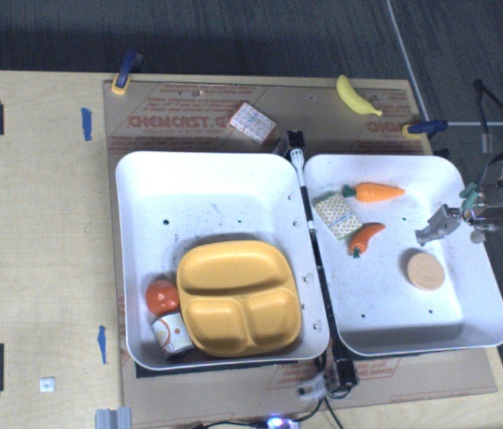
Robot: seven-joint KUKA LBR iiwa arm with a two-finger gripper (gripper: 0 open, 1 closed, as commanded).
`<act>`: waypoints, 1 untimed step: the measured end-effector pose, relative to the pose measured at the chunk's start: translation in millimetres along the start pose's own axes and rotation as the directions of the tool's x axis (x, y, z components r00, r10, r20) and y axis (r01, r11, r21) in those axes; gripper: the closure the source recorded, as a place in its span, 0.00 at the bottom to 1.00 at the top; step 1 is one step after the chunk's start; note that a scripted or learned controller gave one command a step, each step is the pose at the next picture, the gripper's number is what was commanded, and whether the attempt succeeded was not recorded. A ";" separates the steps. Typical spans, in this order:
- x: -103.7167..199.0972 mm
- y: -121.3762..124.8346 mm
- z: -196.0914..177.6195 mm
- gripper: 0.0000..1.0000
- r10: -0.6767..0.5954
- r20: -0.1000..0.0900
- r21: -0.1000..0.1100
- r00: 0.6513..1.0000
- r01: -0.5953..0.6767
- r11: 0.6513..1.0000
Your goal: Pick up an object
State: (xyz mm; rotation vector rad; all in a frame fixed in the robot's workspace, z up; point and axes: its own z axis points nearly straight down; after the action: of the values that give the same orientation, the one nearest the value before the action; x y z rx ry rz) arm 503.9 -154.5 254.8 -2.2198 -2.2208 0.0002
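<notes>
Where the tool point(437, 225) hovers — tan, round disc point(427, 271)

Tray point(236, 298) in left bin point(144, 186); carrot point(376, 192), disc point(427, 272) in right bin point(474, 329).

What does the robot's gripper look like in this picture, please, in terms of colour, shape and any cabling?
At the view's right edge, over the right bin, the gripper is a small grey metal assembly with a pale, angular finger pointing left. Greenish and light-coloured parts sit on its body, and thin dark cables loop above it. Finer markings are too small to make out.
</notes>
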 end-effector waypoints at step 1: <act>1.9 11.7 165.0 0.00 0.001 0.008 -0.016 1.000 -0.001 1.000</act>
State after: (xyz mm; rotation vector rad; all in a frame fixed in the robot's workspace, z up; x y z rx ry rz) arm 515.4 -152.4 89.8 -2.2327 -2.2319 -0.0097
